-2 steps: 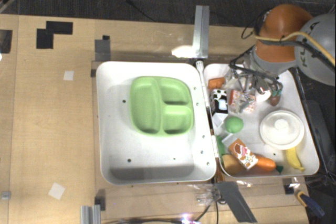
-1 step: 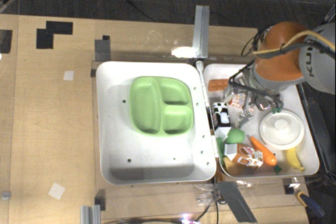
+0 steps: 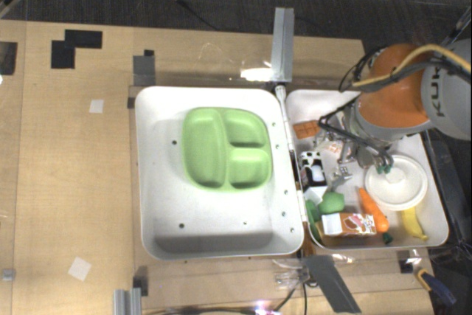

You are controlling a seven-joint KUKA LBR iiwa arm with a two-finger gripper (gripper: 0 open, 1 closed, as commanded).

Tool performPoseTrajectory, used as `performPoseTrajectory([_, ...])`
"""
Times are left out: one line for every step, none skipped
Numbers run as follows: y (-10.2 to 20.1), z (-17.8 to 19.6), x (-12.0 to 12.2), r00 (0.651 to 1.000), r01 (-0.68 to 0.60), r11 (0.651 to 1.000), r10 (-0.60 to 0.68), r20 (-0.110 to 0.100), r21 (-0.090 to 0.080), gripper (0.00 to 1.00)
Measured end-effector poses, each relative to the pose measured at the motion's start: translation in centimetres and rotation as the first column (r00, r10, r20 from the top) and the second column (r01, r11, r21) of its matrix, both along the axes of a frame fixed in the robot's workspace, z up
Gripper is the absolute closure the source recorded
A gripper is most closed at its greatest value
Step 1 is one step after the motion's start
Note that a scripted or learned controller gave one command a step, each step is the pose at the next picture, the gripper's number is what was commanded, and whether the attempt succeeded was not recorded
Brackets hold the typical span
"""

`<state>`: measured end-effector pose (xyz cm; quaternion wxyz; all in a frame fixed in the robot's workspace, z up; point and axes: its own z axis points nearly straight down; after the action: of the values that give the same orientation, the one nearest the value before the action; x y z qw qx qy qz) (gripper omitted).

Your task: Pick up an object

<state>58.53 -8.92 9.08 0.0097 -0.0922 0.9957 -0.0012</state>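
Arm (image 3: 402, 88) reaching in from right over right bin (image 3: 439, 221), gripper (image 3: 346, 158) low mid-bin, its state impossible to tell, carrot (image 3: 373, 208), banana (image 3: 411, 223), carton (image 3: 352, 223) crowding lower edge, white bowl (image 3: 398, 184) beside, green tray (image 3: 226, 147) centred in roomy left bin (image 3: 158, 217)

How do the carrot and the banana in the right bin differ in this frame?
The carrot is orange and nearly straight; the banana is yellow and gently curved. The carrot lies next to the small juice carton, while the banana sits nearer the bin's outer right side. The carrot's upper end reaches beside the white round dish; the banana lies just below that dish. Both are small, elongated, lying flat near the front of the right bin.
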Motion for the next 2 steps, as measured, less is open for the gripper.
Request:
performPoseTrajectory([-1.6,0.2,-6.8,1.0,0.004,1.0,-0.004,0.008,-0.003,0.0])
performPoseTrajectory([0.1,0.2,-7.3,0.984,0.178,0.984,-0.178,0.007,0.0,0.0])
